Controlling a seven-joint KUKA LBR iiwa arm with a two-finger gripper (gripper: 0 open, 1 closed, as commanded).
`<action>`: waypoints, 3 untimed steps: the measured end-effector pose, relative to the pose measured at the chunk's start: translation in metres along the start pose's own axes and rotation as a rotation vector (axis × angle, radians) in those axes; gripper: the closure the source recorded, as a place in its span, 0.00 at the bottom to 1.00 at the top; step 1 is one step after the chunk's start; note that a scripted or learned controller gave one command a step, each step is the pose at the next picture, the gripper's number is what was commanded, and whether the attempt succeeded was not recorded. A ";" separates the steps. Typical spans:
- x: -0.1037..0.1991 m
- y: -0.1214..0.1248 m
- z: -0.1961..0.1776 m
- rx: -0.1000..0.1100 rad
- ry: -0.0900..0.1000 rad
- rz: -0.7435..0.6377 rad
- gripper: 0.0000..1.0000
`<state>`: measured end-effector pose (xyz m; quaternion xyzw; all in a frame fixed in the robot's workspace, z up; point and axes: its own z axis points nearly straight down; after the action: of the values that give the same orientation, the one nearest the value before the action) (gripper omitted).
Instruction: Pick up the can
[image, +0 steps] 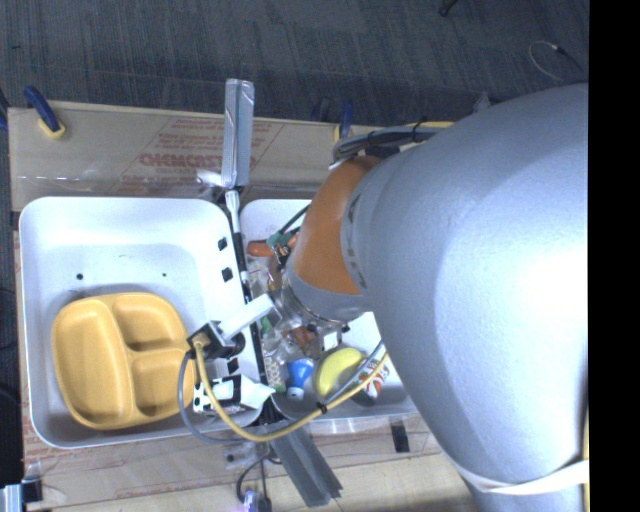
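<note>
**A:** Nearest you, in the right bin (392, 398), a yellow ball (339, 370) lies beside something blue (299, 375). The can may be the reddish thing (262, 250) farther back, but you can't be sure.

**B:** And the gripper (283, 340)?

**A:** Buried under the arm (480, 270); you cannot tell its state. It could grab clutter instead. The yellow tray (115, 355) lies left.
</note>
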<state>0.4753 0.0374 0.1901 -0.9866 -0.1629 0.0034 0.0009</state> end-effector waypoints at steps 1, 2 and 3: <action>0.048 -0.046 -0.001 -0.002 0.003 -0.234 1.00; 0.060 -0.086 0.080 0.000 0.016 0.124 1.00; 0.062 -0.152 0.089 -0.025 0.019 -0.099 1.00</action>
<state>0.4844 0.2017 0.1014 -0.9773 -0.2117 -0.0081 -0.0096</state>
